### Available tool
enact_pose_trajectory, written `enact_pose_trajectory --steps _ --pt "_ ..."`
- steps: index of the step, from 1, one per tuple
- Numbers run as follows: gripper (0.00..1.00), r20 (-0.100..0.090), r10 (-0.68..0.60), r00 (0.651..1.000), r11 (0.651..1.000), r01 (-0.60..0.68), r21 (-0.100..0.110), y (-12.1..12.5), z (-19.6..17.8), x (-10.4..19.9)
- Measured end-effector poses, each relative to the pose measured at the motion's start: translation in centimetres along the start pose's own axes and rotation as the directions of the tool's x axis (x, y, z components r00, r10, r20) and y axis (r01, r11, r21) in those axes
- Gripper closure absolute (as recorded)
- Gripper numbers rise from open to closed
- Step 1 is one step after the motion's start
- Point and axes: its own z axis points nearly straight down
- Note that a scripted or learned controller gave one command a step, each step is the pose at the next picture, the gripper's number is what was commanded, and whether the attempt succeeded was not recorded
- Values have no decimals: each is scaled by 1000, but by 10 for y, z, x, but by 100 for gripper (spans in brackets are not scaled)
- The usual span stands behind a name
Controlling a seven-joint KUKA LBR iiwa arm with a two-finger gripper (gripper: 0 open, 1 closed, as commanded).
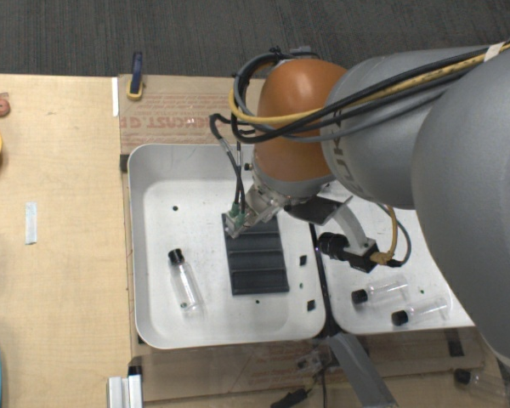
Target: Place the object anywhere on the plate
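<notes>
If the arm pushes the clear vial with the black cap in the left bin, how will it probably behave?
The vial lies on its side on the smooth bin floor, so it would likely roll when pushed across its length. It looks clear and thin, probably light and perhaps breakable if it is glass. Its round, smooth body may slip between the fingers of the hand.

robot lab: arm (425, 134), white bins (153, 177)

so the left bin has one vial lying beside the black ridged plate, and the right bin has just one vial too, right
Not quite. The right bin holds two vials, as the camera view shows. The left bin does have one vial lying beside the black ridged plate.
</notes>
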Motion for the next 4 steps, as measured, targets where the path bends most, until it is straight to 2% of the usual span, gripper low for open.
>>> enact_pose_trajectory --steps 1,2,3,4 --pt "100 0 -96 995 995 96 -3 -15 -67 -8" --pt "100 -1 -152 988 988 152 -2 -40 -32 19" --pt "100 0 -361 933 933 361 -3 -32 12 -28" --pt "100 2 -362 932 932 362 -5 -56 -34 -76"
